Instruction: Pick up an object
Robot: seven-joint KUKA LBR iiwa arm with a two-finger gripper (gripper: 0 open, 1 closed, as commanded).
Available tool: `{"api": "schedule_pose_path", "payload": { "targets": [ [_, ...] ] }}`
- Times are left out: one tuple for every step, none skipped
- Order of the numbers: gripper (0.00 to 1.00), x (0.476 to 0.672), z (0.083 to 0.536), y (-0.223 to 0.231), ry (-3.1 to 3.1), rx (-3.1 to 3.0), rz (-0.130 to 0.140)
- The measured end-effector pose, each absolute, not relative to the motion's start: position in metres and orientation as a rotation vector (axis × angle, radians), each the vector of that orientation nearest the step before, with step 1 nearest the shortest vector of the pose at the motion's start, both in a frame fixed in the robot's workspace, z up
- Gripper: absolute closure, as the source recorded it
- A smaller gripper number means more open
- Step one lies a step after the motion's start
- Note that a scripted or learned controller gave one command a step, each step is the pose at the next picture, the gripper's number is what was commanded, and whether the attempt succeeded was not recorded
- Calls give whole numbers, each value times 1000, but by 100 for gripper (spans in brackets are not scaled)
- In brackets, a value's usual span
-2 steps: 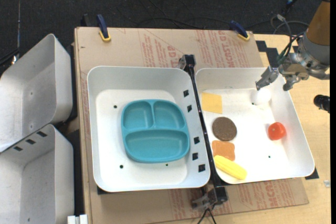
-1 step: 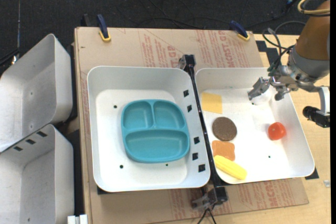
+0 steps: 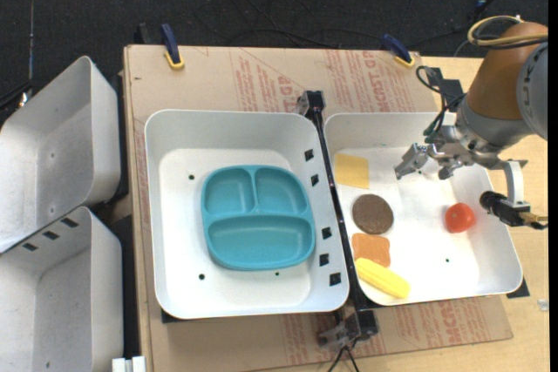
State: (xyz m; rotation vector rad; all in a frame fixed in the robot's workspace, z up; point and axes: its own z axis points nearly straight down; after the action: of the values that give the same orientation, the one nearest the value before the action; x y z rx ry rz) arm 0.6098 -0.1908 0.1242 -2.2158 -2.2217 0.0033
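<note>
Five small things are being shown in the right bin (image 3: 497, 279), and none is being held. The gripper (image 3: 429, 161) is being kept in the upper part of that bin, toward the frame's right, with its two fingers spread apart and nothing between them.

Nearest to it is the yellow square (image 3: 353, 171), lying flat to the gripper's left at nearly the same height in the frame; its sides are almost equal, so no long axis is offered. The brown disc (image 3: 372, 213) is lying below and left of the gripper, just under the square. The tomato (image 3: 459, 218) is lying below and slightly right of the gripper, well apart from the rest. The orange piece (image 3: 371, 249) and the yellow corn-like piece (image 3: 383, 279) are lying lowest, at the bin's lower left, touching or nearly so; the corn-like piece's long axis is running from upper left to lower right.

Only one arm is present, so no choice of side is being posed. A short move leftward or downward is judged to be what any pick calls for.

Counted: two bins, one teal tray (image 3: 258, 217) in the left bin (image 3: 166, 213), one each of square, disc, tomato, orange piece and corn-like piece.
</note>
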Motion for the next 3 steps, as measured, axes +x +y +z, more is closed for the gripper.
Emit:
{"api": "schedule_pose_path", "payload": {
  "targets": [
    [100, 611, 138, -192, -2226, -2220, -1],
    [100, 605, 184, -192, -2225, -2225, -4],
    [100, 596, 234, -191, -2227, -2223, -3]
  ]
}}
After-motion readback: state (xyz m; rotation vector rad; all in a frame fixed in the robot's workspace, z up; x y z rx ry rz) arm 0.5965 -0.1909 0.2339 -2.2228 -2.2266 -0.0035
